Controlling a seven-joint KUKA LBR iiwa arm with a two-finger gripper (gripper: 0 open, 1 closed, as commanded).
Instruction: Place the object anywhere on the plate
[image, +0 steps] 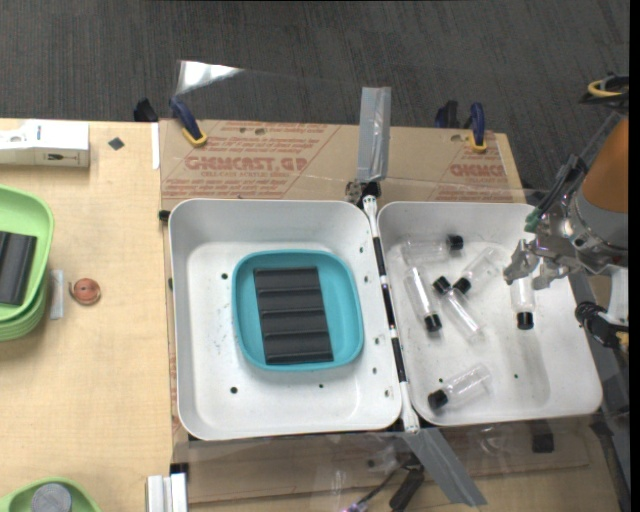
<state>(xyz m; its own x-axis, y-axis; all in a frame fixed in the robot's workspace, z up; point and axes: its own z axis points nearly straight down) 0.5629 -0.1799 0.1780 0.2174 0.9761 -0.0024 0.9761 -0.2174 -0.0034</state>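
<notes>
One vial (523, 300) hangs in the claw (526, 268).

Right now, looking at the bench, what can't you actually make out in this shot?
- Gripper, camera view: too small and blurred to tell how it stands or whether it holds the vial beneath it.
- Arm: cut off by the right edge.
- Clear vials in the right bin: bodies blend into the white floor.
- Green tray: cut off by the left edge.
</notes>
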